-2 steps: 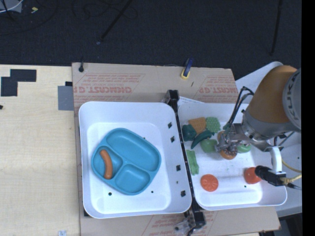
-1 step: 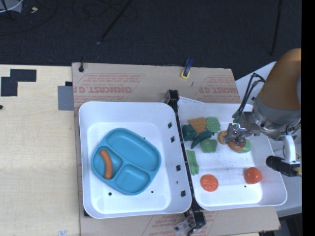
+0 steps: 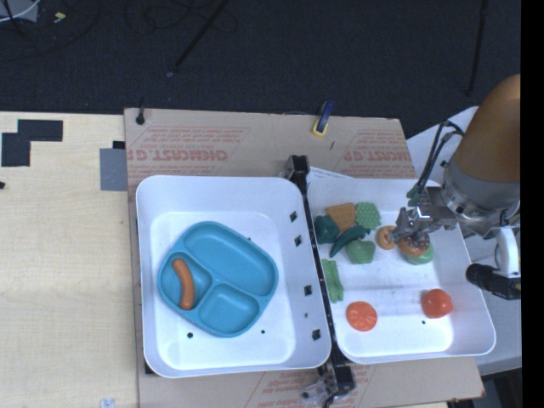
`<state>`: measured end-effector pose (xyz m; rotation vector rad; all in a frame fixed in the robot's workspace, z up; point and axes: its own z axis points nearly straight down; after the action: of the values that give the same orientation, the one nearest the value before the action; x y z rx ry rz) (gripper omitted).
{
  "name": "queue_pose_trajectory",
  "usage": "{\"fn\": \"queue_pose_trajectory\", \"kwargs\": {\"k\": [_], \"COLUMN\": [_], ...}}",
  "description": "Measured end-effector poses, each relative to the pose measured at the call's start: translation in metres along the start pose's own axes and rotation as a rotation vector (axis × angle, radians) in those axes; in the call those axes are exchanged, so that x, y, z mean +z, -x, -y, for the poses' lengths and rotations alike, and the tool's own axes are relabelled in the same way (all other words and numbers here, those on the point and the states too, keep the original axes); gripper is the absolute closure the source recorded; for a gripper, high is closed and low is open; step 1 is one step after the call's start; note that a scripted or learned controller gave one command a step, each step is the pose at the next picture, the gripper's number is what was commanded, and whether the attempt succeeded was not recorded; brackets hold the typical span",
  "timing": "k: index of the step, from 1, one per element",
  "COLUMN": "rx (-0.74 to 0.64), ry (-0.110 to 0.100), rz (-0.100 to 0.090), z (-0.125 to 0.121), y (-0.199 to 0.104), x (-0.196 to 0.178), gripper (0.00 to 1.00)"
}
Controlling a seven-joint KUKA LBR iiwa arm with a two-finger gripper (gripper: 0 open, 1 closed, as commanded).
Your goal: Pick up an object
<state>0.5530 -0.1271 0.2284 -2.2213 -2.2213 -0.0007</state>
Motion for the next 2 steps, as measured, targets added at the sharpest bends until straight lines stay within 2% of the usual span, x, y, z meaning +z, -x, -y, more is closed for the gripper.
{"fn": "queue_pose_trajectory", "kwargs": {"k": [1, 2], "rx": [-0.004, -0.004], "ry": [-0.003, -0.005], "rz": [-0.003, -0.003], "z": [0.014, 0.038], "y": [-0.048, -0.095], "x": [-0.007, -0.012], "gripper": [1.0, 1.0]}}
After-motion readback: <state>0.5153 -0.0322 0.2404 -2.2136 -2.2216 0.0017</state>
